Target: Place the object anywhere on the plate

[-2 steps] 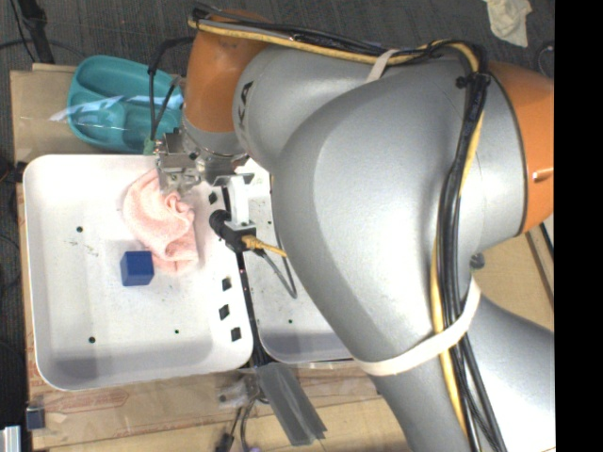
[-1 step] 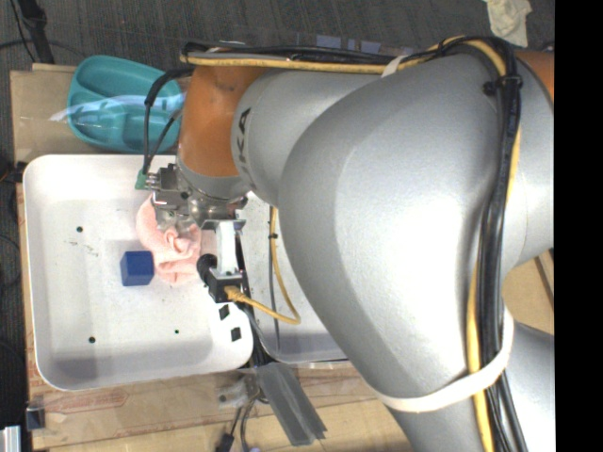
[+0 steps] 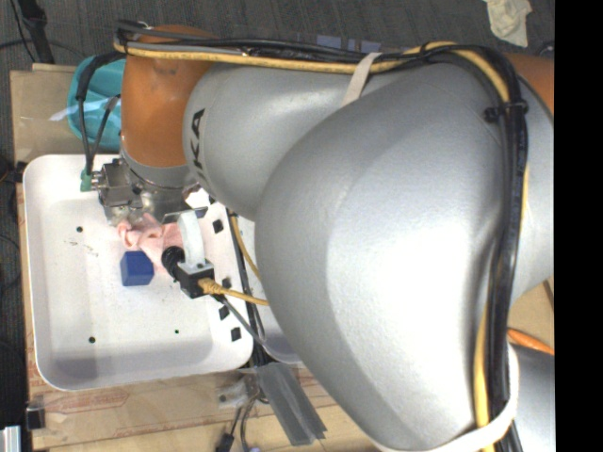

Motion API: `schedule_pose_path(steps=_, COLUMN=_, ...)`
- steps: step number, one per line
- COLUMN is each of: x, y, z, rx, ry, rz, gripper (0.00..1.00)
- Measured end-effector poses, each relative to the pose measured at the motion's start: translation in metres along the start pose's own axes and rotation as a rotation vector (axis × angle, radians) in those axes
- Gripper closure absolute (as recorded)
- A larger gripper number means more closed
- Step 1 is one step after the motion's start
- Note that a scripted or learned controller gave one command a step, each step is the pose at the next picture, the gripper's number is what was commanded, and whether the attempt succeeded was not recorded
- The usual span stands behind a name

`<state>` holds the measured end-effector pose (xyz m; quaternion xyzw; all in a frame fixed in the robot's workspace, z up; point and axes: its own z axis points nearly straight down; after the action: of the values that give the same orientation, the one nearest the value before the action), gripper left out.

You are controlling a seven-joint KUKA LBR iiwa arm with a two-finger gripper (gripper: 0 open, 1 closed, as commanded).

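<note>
One blue cube (image 3: 137,268) lying in the left white bin (image 3: 57,347), just beside one pale pink item (image 3: 141,236) under the wrist. Second bin almost wholly hidden behind the grey arm (image 3: 396,252). Gripper (image 3: 141,217) low over the pink item; cannot tell how it stands, masked by the wrist housing. Letters "KA" readable on the arm below the orange band (image 3: 155,102). One yellow cable (image 3: 240,296) running from a black connector at the wrist. Teal object (image 3: 94,97) beyond the bin's far corner. Crumpled white rag (image 3: 504,12) on the floor, top right. Wooden desk (image 3: 141,412) edging the bin.
</note>
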<state>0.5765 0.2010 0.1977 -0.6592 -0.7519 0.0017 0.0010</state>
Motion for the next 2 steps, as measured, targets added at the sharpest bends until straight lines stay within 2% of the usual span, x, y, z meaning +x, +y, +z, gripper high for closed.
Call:
schedule_pose_path(steps=1, x=-0.044, y=0.013, z=0.061, rx=0.001, ry=0.0, rz=-0.034, gripper=1.0)
schedule_pose_path(steps=2, x=-0.078, y=0.042, z=0.102, rx=-0.007, ry=0.001, rz=-0.178, gripper=1.0)
